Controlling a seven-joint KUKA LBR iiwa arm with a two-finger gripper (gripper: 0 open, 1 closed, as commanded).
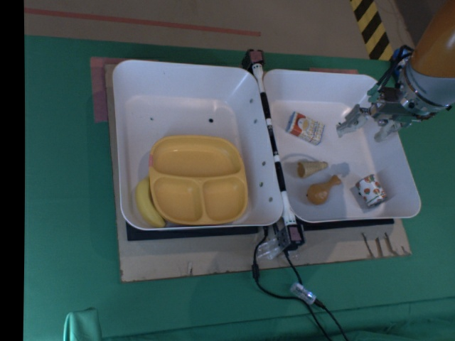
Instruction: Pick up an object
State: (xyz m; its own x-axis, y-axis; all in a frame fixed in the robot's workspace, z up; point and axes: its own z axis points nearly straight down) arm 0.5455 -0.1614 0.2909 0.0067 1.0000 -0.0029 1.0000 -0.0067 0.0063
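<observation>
While the toy drumstick [323,189] lies in the right bin [398,212] with its long axis slanting, thin end up-right toward the cup [370,190], I see my gripper [368,124] spread and empty above the bin's far-right part.

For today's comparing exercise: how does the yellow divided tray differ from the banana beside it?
The yellow divided tray is broad, flat and split into three compartments; the banana is a narrow, curved single piece. The tray is far larger than the banana. The tray sits near the middle of the left bin, while the banana lies against the tray's lower left edge. Both are yellow and share that bin.
</observation>
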